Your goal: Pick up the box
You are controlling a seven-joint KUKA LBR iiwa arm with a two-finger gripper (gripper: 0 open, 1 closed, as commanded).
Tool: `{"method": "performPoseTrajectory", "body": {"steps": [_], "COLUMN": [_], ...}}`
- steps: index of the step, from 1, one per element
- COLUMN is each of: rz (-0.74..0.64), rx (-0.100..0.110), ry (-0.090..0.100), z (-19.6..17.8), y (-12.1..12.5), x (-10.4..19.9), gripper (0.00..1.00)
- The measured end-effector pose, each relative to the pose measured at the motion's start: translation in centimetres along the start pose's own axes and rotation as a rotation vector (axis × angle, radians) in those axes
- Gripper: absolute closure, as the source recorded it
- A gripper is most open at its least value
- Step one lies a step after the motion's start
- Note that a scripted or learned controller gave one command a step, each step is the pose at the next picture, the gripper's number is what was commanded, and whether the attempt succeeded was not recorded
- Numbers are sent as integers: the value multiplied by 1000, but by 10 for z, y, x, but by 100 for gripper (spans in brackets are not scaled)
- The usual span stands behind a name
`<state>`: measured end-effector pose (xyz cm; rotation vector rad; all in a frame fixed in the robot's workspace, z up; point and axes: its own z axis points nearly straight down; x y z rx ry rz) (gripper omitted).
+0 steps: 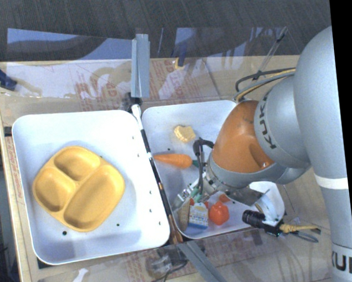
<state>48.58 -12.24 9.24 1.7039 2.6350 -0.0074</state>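
Camera view: fingers [193, 196], state unclear, over right bin [161, 123] with box [198, 217], carrot [174, 161].

Robotics lab or test bench, not a home. Wooden bench [95, 83] taped over with clear plastic sheeting, two shallow white bins: left bin [25, 131], right bin [161, 117] just right of it, metal divider strip [139, 66] rising behind the seam between them. Industrial grey-and-orange arm [270, 140] over the right bin. Toy props there: plastic carrot [173, 161], tomato [219, 214]; yellow compartment tray [78, 188] in the left bin. Loose cables [263, 78] behind the right bin, dark carpet [149, 8] beyond the bench.
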Motion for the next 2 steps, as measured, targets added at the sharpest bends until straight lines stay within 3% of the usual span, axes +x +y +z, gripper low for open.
{"method": "performPoseTrajectory", "body": {"steps": [1, 2], "rz": [-6, -423], "rx": [1, -4], "ry": [5, 3], "z": [-10, -120], "y": [1, -11], "x": [2, -43], "gripper": [100, 100]}}
